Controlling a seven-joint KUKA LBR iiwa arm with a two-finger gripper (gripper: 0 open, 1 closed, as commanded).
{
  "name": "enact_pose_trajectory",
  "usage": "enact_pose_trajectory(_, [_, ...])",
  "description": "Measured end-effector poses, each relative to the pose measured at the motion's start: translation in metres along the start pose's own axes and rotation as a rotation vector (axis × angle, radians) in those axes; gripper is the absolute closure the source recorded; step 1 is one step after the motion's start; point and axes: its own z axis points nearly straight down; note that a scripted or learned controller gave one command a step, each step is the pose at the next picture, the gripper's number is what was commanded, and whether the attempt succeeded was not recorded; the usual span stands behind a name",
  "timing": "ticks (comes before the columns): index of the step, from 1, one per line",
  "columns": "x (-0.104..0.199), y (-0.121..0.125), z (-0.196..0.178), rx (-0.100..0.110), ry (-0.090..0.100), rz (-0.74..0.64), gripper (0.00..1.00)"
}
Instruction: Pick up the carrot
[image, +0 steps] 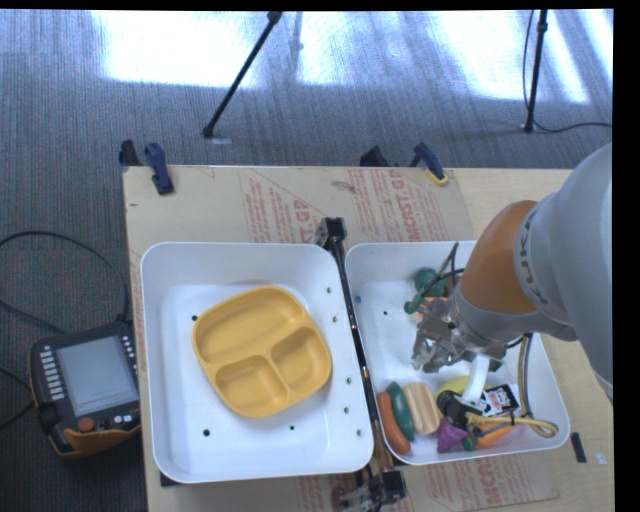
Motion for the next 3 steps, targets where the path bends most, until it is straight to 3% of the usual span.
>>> enact_pose_trajectory(1, [0.0,-0.001,-0.008,0.008,0.001,0.002,1.0])
enact_pose_trajectory(2, [-0.012,0.07,0.009,-0.007,-0.005,-0.071,1.0])
enact_pose_trajectory(3, [-0.012,0.07,-0.001,-0.002,-0.003,-0.072,1.0])
